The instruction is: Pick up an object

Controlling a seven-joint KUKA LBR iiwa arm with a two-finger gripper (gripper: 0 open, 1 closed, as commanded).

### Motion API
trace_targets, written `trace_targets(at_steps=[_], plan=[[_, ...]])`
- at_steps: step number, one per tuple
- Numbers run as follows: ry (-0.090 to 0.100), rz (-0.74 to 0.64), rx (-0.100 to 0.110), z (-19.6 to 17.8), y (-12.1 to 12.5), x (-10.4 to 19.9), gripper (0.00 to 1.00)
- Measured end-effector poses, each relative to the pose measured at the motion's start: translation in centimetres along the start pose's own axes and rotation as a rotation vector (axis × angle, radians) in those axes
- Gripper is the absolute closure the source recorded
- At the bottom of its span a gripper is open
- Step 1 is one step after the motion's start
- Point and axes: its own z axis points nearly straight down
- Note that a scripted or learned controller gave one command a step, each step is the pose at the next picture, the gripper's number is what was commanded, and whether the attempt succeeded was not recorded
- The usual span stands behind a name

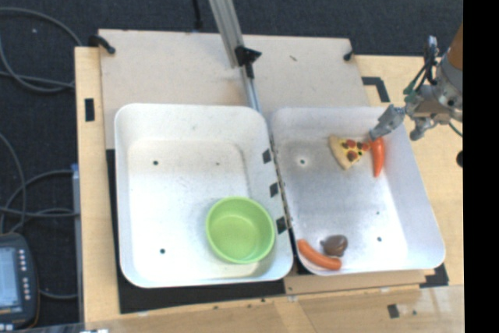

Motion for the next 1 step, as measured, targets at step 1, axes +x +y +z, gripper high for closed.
trace_targets(at_steps=[1], plan=[[0.000,0.001,0.001,4.47,-0.41,-0.77,0.00]])
